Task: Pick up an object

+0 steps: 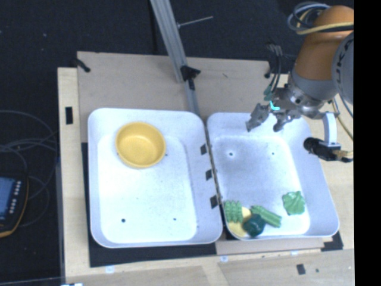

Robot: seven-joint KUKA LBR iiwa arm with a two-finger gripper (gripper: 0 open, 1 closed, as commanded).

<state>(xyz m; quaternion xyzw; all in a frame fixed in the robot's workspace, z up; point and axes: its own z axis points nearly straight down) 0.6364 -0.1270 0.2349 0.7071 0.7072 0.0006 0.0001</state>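
I see my gripper point(268, 123) hanging empty, fingers spread, at the right bin's point(309, 159) upper edge. The green toys point(293, 202) sit lower right; they look light, rigid, slippery, so I'd pinch the loose one across its middle.

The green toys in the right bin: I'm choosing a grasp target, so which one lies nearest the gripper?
The ruffled light-green piece by the right bin's right wall. It lies alone, closest to the gripper; the other green pieces cluster at the near-left corner.
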